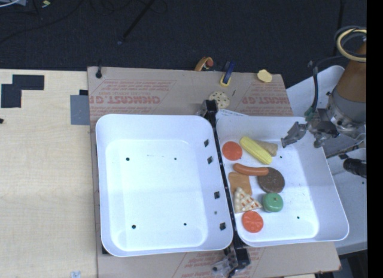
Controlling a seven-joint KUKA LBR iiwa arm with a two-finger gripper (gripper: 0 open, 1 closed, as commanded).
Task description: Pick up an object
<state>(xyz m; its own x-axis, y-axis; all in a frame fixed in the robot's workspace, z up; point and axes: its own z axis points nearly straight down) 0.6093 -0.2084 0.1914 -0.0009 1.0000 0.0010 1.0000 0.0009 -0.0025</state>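
The claw (304,130) hangs over the upper right part of the right bin (311,208), its dark fingers spread apart with nothing between them — open and empty. Everything worth picking lies to its left and lower in the view, bunched along the bin's left half; the nearest piece is the yellow corn cob (256,148), just beside the claw on its left, with its long axis running from upper left to lower right. I judge that the coming move turns on this: a short shift left and down would bring the claw over the cob, and the fingers would close best across its width, not along its length. Below the cob lies a thin reddish sausage (252,169), almost level across the view, smooth and slightly curved. To the cob's left sits a flat orange-red round slice (232,150), and a like one (252,221) lies at the bottom of the cluster. A dark brown disc (271,181) rests just under the sausage's right end, a small green round piece (273,202) below it, a tan slab (240,183) and a pale wedge (245,200) to their left. All look like hard, glossy toy food. The left bin (155,181) is smooth white plastic, and the brown board (149,94) under both bins looks matte.
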